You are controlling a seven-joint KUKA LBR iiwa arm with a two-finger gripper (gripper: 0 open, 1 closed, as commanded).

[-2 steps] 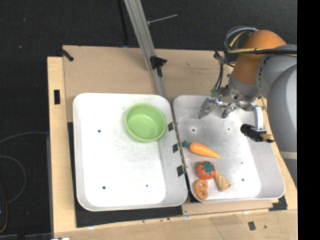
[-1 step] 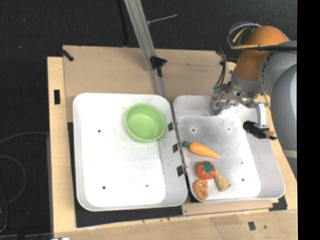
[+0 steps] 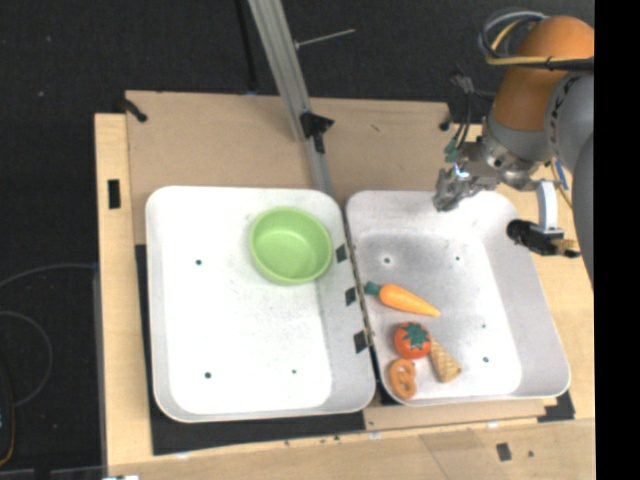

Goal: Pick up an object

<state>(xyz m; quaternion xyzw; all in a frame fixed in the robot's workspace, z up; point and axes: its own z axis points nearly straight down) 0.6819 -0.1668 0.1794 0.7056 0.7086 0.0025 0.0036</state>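
The claw (image 3: 452, 190) hangs over the far edge of the right bin (image 3: 520, 298), near that bin's far corner on the arm's side, at the end of the grey arm (image 3: 530, 118) with its orange band. It is small and dark against the white of the bin, so I cannot tell how it is set; nothing is seen in its grip. All the things that could be picked up in the right bin lie in the near half of it, well apart from the claw and toward the wall that this bin shares with the left bin (image 3: 180, 298). The carrot (image 3: 405, 299) lies closest to the claw, about mid-bin, with its green top just beside the shared wall and its point turned toward the bin's middle. Nearer the camera than the carrot sits a red tomato (image 3: 412, 340) with a green stalk. Just beside the tomato, on the side away from the shared wall, lies a tan piece that looks like bread (image 3: 445, 362). In the near corner of the right bin, by the shared wall, rests a round orange piece (image 3: 402, 377), close to the tomato. In the left bin a green bowl (image 3: 291, 246) stands upright in the far part, close to the shared wall and far from the claw. Both bins rest on the table (image 3: 200, 138).
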